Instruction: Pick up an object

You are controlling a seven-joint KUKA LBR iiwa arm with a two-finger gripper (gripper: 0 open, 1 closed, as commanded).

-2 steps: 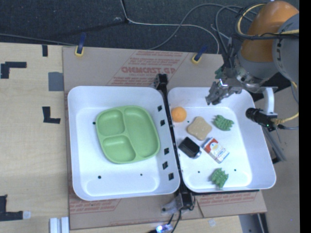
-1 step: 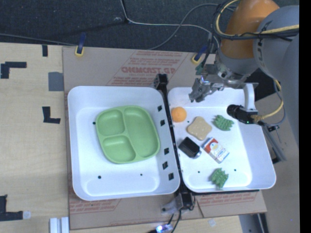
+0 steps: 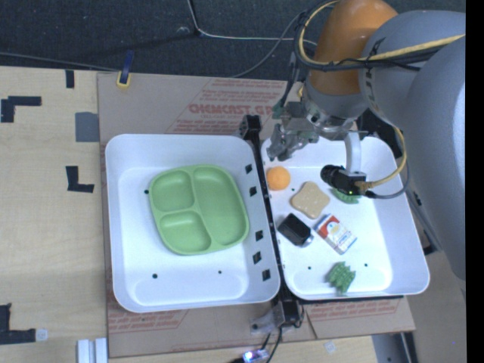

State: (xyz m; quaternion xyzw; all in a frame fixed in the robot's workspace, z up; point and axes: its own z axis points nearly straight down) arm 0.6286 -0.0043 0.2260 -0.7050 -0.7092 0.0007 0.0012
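Gripper (image 3: 281, 148) hung at the right bin's (image 3: 401, 278) upper-left corner, just above the orange ball (image 3: 278, 178); grip state unreadable, nothing visibly held. Best approach was probably a straight drop centred on the ball, clear of the bin wall and the nearby toast slice (image 3: 310, 200).

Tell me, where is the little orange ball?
The orange ball lies in the right bin, near its upper left corner, just below the gripper and left of the tan bread slice.
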